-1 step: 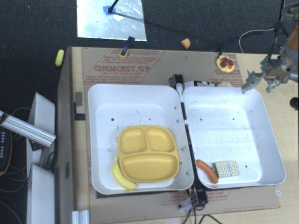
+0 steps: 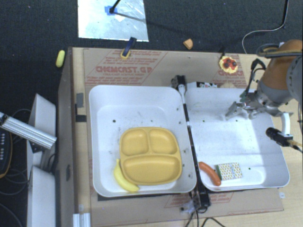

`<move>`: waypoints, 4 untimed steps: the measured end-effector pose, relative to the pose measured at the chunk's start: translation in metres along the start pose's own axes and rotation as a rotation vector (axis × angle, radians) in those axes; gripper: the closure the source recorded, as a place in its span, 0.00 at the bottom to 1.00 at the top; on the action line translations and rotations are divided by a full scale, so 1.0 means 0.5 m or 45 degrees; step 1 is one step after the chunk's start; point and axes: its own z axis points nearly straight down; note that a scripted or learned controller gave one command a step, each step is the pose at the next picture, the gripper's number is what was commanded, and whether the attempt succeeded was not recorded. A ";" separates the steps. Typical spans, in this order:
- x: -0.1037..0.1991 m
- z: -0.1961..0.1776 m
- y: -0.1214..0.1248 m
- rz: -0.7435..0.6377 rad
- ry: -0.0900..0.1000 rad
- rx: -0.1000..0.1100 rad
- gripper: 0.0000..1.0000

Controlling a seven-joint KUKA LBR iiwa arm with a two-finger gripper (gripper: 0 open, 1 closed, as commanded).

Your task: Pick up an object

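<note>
Gripper (image 2: 235, 110) hovers by the right bin's (image 2: 272, 186) back edge, fingers spread, holding nothing. Sausage (image 2: 209, 172) and sponge (image 2: 229, 170) hug the front wall: a clipped rim could spoil the grab.

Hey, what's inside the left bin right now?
A yellow divided plate and a banana tucked at its near-left edge. The bin floor beneath the plate is covered.

A silver sheet (image 2: 112, 12) lies on the dark floor at 12 o'clock of the bench. A small pizza toy (image 2: 228, 64) sits on the cardboard at 1 o'clock. A yellow piece (image 2: 60, 58) lies at 10 o'clock, off the bench.
</note>
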 end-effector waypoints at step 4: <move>-0.010 0.018 -0.251 0.001 -0.002 -0.004 0.00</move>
